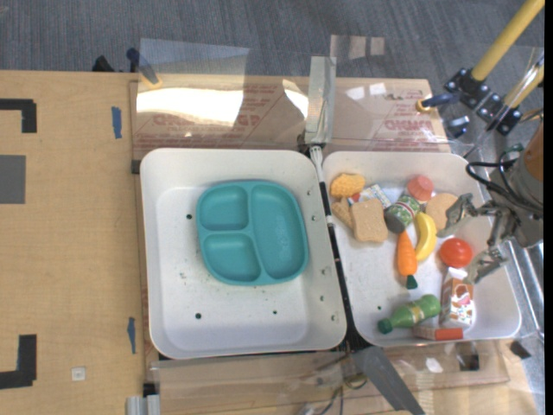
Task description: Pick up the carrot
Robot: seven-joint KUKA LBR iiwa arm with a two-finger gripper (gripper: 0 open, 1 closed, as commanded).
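Rightward, end effector [480,236] hovers beside carrot [406,253].

plate [252,232]: in left bin [164,258] | banana [425,235], tomato [455,252], bottle [409,314], bread [369,221]: right of plate
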